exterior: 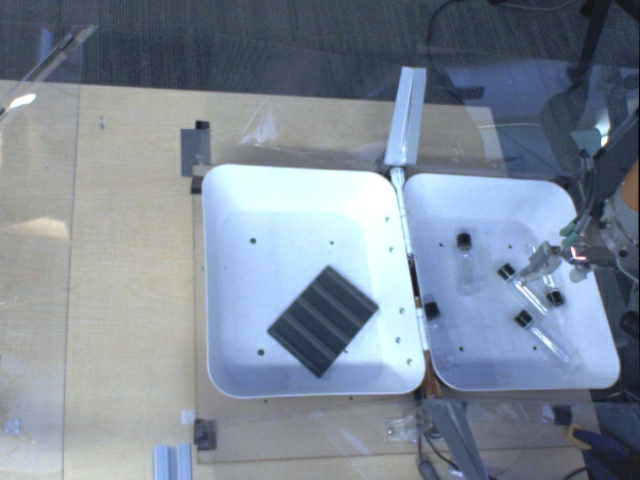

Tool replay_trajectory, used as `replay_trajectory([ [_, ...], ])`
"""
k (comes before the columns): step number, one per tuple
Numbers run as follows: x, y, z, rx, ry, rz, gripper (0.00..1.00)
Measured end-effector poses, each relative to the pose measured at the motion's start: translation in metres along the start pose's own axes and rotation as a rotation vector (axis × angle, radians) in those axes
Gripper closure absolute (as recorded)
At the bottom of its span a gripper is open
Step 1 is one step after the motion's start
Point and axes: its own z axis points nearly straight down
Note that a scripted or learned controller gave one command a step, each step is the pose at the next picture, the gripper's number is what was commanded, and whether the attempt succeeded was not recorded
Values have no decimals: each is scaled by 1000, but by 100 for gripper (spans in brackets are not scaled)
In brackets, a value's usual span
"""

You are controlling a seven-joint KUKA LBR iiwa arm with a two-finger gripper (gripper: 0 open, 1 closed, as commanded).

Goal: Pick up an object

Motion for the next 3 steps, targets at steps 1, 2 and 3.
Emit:
replay_trajectory([
  [1,-7,72,109,-1,0,-63,0],
  [2,-5,75,97,-7,0,-67,100],
  [3,6,80,-19,-4,-1,14,100],
])
